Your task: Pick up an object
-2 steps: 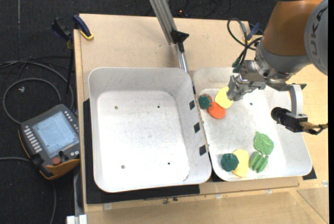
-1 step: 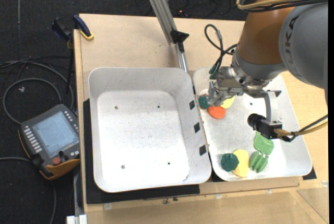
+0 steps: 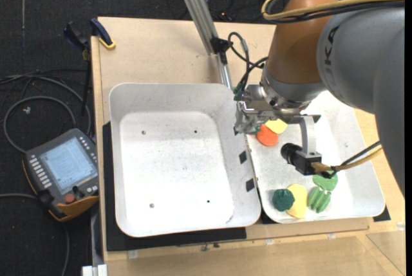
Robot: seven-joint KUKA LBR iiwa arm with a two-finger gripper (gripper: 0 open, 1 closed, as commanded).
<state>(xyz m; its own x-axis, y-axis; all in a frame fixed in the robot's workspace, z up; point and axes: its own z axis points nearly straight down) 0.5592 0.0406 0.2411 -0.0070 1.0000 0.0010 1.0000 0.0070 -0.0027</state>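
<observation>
Orange and yellow toys (image 3: 270, 131) lie in the right bin (image 3: 360, 194), just under the gripper (image 3: 261, 115), whose grip I cannot tell. Green and yellow toys (image 3: 301, 199) cluster near the bin's front edge.

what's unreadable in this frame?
- Claw: arm's wrist covers it from above; finger state can't be judged.
- Yellow piece and orange piece: partly under the wrist, shapes unclear.
- Right bin: far portion behind the arm.
- Green and yellow cluster: too small to identify.
</observation>
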